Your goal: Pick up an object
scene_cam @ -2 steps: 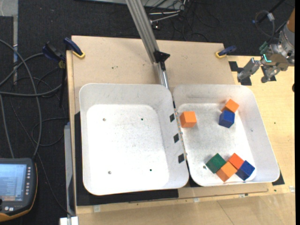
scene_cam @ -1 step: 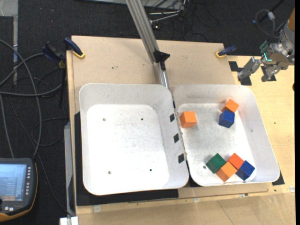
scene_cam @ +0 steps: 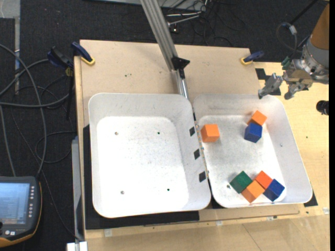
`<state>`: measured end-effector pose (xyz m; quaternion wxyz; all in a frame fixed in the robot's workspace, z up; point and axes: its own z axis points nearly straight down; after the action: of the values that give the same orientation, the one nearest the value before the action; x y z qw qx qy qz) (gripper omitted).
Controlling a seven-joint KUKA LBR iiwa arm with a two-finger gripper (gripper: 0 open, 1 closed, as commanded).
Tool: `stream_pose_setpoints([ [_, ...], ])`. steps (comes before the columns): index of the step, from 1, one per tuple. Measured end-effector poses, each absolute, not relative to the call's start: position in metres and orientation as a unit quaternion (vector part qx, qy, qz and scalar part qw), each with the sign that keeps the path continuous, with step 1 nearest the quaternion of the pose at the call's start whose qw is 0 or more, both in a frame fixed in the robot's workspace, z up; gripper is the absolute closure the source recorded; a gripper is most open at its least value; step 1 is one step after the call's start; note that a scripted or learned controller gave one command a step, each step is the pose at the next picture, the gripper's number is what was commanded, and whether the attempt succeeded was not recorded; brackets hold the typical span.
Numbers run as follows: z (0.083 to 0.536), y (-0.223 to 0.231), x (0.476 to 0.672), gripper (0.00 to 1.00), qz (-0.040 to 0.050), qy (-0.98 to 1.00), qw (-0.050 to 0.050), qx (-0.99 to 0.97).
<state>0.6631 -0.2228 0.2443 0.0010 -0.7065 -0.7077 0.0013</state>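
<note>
My gripper [scene_cam: 280,88] hangs open above the far right corner of the right bin [scene_cam: 293,140], with nothing between its fingers. Below it in the bin lie an orange block [scene_cam: 258,118] touching a blue block [scene_cam: 253,133]. Another orange block [scene_cam: 210,133] sits alone near the bin's left wall. At the bin's near side a cluster holds a green block [scene_cam: 241,182], two orange blocks [scene_cam: 253,191] [scene_cam: 264,180] and a blue block [scene_cam: 274,190], all touching.
The left bin [scene_cam: 99,140] stands beside the right one on the wooden bench. A slanted metal pole [scene_cam: 159,27] reaches down to the gap between the bins. Blue clamps [scene_cam: 81,51] [scene_cam: 252,57] grip the bench's far corners.
</note>
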Motion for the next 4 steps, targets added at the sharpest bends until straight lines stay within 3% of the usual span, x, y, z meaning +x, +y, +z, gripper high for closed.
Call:
stream_pose_setpoints([
  [2,0.156,-0.219,0.672,0.00,0.0012,-0.709,0.001,-0.705],
  [3,0.170,-0.219,0.674,1.00,-0.0003,-0.709,-0.002,-0.705],
  [4,0.219,-0.223,0.667,1.00,-0.0014,-0.707,-0.003,-0.707],
])
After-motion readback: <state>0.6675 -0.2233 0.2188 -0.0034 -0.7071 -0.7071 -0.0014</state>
